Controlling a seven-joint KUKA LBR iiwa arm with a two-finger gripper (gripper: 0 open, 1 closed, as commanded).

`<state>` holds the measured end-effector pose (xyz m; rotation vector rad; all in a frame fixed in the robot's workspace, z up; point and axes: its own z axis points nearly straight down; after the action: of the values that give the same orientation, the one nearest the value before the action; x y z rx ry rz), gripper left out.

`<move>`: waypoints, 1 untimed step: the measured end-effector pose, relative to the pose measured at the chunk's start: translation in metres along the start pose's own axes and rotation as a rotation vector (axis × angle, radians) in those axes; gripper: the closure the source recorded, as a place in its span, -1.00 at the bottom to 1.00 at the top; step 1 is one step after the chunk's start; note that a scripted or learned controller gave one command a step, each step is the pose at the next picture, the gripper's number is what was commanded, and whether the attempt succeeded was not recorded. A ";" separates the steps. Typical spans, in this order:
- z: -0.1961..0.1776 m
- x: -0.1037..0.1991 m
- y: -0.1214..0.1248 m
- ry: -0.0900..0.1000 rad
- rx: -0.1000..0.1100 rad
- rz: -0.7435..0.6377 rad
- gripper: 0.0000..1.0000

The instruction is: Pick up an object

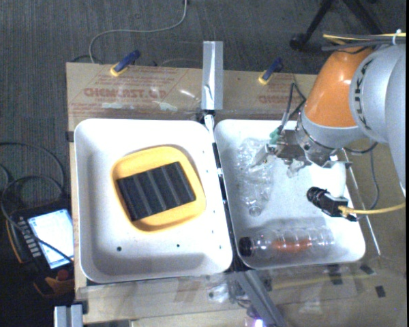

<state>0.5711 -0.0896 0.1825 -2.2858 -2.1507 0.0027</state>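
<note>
Pincer [281,152] sits low in the right bin [351,247], just beside a crumpled clear bottle [253,176]; its opening cannot be judged. Second clear bottle [286,242] lies along the front wall. Left bin [88,203] holds a yellow tray [158,187].

- Two white bins are seen side by side; the left bin [88,203] is separated from the right bin [351,247] by a shared divider.
- A yellow tray [160,186] with a dark ribbed insert is set near the middle of the left bin.
- In the right bin, a crumpled clear plastic bottle [253,176] lies just right of the divider.
- A second clear bottle [286,242] with a black cap lies along the right bin's near wall.
- The gripper [286,154] is positioned above the right bin's far part, beside the crumpled bottle.
</note>
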 end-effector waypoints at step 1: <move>0.000 0.019 0.006 0.000 0.000 -0.018 -1.00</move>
<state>0.5781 -0.0707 0.1827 -2.2667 -2.1708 0.0027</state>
